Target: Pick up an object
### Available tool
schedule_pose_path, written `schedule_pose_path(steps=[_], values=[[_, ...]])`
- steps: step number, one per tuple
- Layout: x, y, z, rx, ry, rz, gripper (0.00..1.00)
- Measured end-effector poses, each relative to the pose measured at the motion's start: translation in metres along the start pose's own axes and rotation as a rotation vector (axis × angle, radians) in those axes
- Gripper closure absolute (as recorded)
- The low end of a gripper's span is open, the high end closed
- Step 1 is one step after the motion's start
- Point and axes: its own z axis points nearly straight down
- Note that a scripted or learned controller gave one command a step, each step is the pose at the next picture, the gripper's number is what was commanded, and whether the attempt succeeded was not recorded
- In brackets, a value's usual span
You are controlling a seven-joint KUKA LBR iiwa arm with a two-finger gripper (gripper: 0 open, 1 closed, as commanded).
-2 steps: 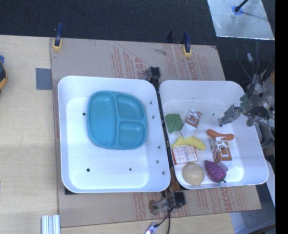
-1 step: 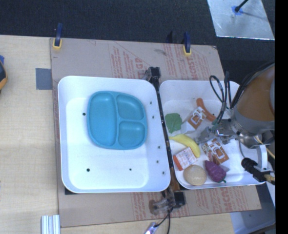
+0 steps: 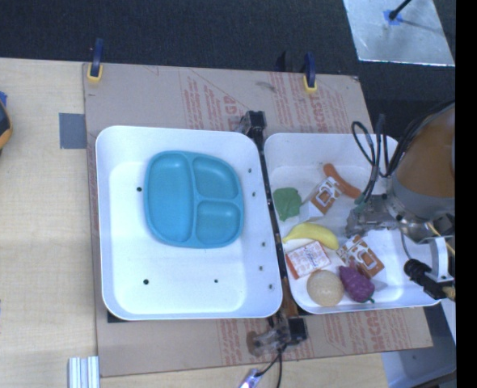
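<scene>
Fig. Pick-up task, approach step. Candidate objs all lie in the right bin [image 3: 303, 145]. Nearest my hand [image 3: 366, 221] is a small red-and-white packet [image 3: 361, 255], just beside the hand at its 6 o'clock; I can't tell whether they touch. A purple lump [image 3: 356, 284] sits at the packet's 7 o'clock, touching or nearly so, w/ a cream ball [image 3: 325, 288] just beside it at 9 o'clock. A second flat packet [image 3: 307, 258] lies at 12 o'clock from the ball, and a banana [image 3: 312, 233] touches that packet's top edge. A green piece [image 3: 287, 203] rests near the bin's left wall, w/ a third packet [image 3: 326, 195] and an orange sausage [image 3: 340, 180] toward the bin's 12 o'clock.

My hand is low over the bin's right half, approx. between the sausage and the nearest packet. I cannot tell whether it is released or clenched; nothing is visibly between its parts, so I claim no hold.

Judgement: no obj is lifted yet; I am at the descend-and-grasp stage. The next move calls for settling on one obj, prob. the nearest packet, and closing w/o snagging the purple lump.

Left bin [image 3: 109, 217] on the counter [image 3: 28, 217] holds a blue divided plate [image 3: 193, 199], well apart from the work.
</scene>
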Motion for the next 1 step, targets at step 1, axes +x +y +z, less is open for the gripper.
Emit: schedule_pose_path(steps=[1], values=[[-0.0382, 0.0011, 0.0098, -0.004, 0.001, 0.006, 1.00]])
